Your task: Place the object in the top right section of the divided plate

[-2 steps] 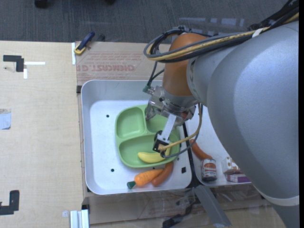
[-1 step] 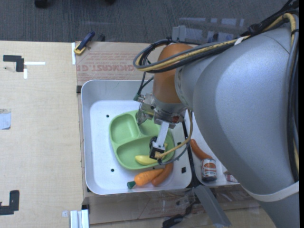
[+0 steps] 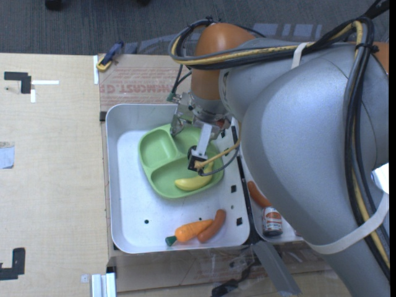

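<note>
Banana (image 3: 193, 182) in green plate (image 3: 154, 148), near jaws.

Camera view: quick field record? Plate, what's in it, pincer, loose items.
plate: green divided plate, in left bin
in plate: banana, section nearest the camera
pincer: pincer over the plate's far right part; grasp unclear
loose in bin: carrot and sausage, side by side near the front wall
right of bin: small jar, beside the arm
</note>
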You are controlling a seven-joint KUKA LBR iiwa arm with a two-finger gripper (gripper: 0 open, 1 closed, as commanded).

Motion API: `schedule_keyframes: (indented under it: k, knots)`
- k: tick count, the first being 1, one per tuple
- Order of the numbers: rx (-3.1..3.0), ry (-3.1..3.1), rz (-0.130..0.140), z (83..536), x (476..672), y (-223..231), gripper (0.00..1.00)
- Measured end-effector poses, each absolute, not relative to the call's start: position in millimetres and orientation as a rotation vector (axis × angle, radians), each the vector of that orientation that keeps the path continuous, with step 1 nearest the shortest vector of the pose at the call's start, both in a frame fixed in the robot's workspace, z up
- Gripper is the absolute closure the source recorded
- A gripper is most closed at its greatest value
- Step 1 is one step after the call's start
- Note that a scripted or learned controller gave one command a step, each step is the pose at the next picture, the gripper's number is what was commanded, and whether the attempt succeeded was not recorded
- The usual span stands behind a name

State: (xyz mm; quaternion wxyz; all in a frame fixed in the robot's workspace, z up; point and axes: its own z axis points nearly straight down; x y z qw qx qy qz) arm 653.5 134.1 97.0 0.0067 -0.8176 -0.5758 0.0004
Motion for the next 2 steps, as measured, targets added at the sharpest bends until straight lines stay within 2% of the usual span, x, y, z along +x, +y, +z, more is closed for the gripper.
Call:
schedule_keyframes:
  k: [1,2]
  knots:
    - [-2.564,-1.817,0.001,175.7,659.3,142.4,0.00]
    - [-2.368,-2.054,-0.001,92.2,657.8,109.8,0.00]
